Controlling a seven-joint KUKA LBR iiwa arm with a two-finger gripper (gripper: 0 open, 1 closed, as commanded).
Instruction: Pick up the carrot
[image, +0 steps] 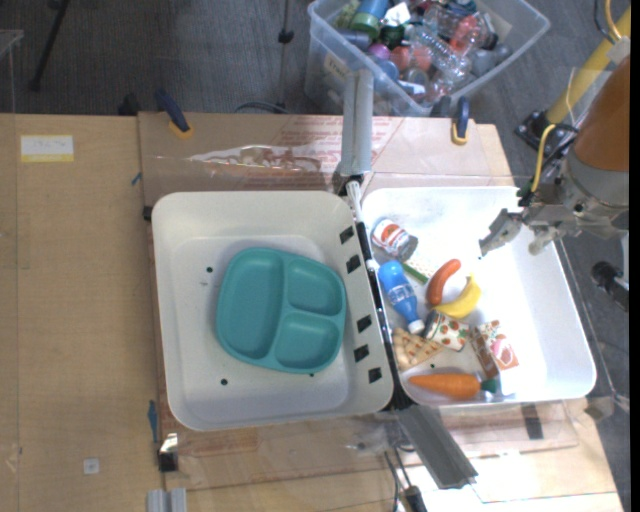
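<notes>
Claw (497, 238) is hanging with fingers apart, holding nothing; carrot (445, 384), at seven o'clock from it, looks light, stiff, best gripped mid-body.

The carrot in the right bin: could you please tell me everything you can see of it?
The orange toy carrot looks like smooth plastic, tapering to a point toward the left, with a small green top at its right end. It lies flat and nearly horizontal on the floor of the shallow white right bin, close to the near wall. Just above it sits a waffle-patterned pizza-like toy slice; whether they touch is unclear. Nothing grips it.
</notes>
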